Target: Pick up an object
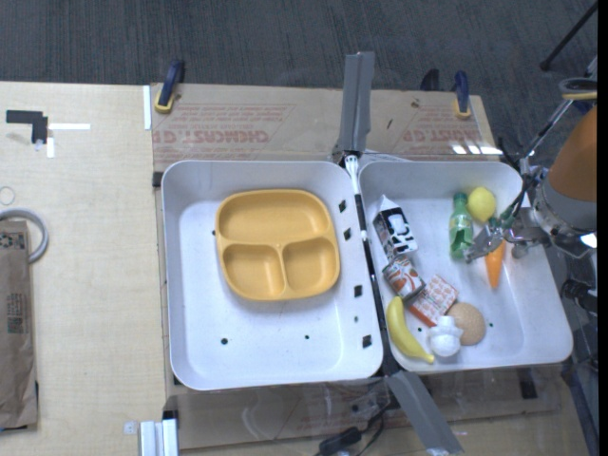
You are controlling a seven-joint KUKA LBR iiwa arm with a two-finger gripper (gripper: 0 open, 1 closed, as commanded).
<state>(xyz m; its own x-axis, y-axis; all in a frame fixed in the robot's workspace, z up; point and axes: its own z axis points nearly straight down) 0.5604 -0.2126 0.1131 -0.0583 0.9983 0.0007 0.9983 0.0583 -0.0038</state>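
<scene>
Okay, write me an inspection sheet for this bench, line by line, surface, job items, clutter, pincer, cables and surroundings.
Surface: wooden bench bearing two white bins, left bin and right bin.
Job's things: right bin holds a lemon, green bottle, carrot, banana, black-and-white carton, small can and a round bun.
Clutter: yellow divided plate in the left bin; brown paper bag at the bench's left edge.
Pincer: pincer low over the carrot; finger state unclear.
Cables: thin dark cables by the arm.
Surroundings: cardboard sheet, blue clamps, dark carpet.
</scene>
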